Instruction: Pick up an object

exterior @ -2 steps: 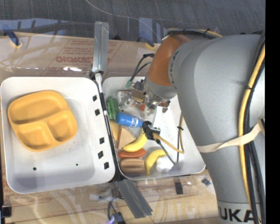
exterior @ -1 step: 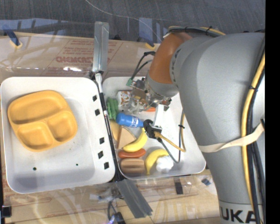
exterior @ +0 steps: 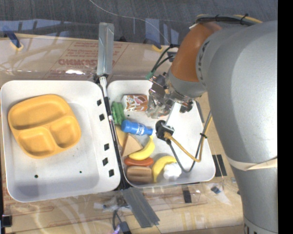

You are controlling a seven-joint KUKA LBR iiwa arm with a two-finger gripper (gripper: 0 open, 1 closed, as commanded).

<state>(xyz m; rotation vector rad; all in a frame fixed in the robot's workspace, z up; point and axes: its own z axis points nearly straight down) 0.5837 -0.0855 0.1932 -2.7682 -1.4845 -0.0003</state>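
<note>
Several toys crowd the right bin (exterior: pixel 205 172); our claw (exterior: pixel 158 106) hangs at upper centre beside the snack packet (exterior: pixel 135 102). We cannot tell its state. We should drop squarely over one item, the blue bottle (exterior: pixel 135 127) perhaps.

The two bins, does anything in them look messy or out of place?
Nothing looks spilled or broken. The right bin holds toy food heaped against its left and near sides: blue bottle, bananas. The yellow divided tray lies askew in the left bin.
</note>
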